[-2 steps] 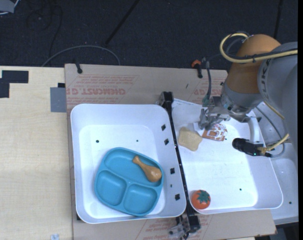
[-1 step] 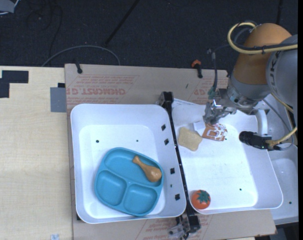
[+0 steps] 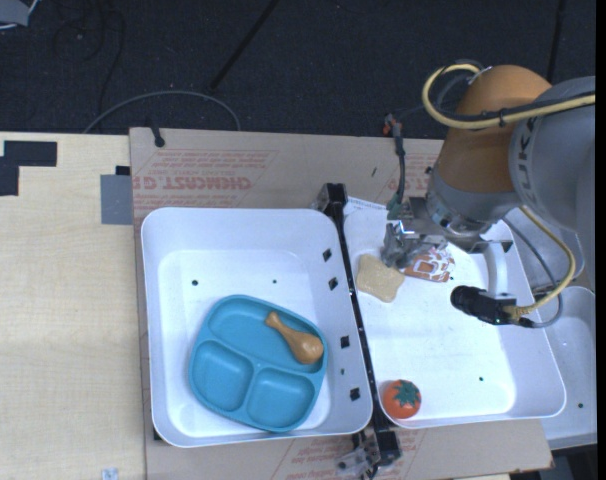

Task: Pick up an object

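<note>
On a pale wooden bench topped with brown cardboard sheet, before dark carpet, the metal gripper hangs over the right shallow white plastic bin, just beside a tan bread-like wedge. Its opening cannot be told.

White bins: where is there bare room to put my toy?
The right bin has bare floor along its near side, from the tomato to the right wall. The left bin has a bare strip between its far wall and the blue plate. Crowded: the right bin's far left, where the tool, a beige chunk and a packet bunch up.
</note>
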### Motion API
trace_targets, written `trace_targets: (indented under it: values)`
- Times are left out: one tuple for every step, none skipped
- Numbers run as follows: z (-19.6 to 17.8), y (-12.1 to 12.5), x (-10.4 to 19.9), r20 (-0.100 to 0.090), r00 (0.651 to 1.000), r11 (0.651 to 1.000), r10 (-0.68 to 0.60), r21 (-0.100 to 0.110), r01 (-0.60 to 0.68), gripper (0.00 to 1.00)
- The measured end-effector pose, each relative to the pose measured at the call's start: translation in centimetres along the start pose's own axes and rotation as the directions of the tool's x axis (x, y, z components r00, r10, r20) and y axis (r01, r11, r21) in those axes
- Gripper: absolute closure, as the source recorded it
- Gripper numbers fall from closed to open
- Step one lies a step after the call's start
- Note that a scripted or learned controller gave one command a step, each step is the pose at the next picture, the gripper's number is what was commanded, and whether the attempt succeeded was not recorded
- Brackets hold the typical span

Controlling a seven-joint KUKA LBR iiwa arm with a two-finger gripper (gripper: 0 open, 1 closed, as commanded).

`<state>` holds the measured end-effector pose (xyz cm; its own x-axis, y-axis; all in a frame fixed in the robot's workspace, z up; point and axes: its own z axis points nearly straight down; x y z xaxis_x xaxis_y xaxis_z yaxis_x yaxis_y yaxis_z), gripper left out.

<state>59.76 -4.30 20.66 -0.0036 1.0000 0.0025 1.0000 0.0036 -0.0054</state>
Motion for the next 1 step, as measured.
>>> trace_targets:
  values:
    - [-1.4,-2.35,4.84,0.0,1.0,1.0,-0.001,-0.001,0.001,1.0]
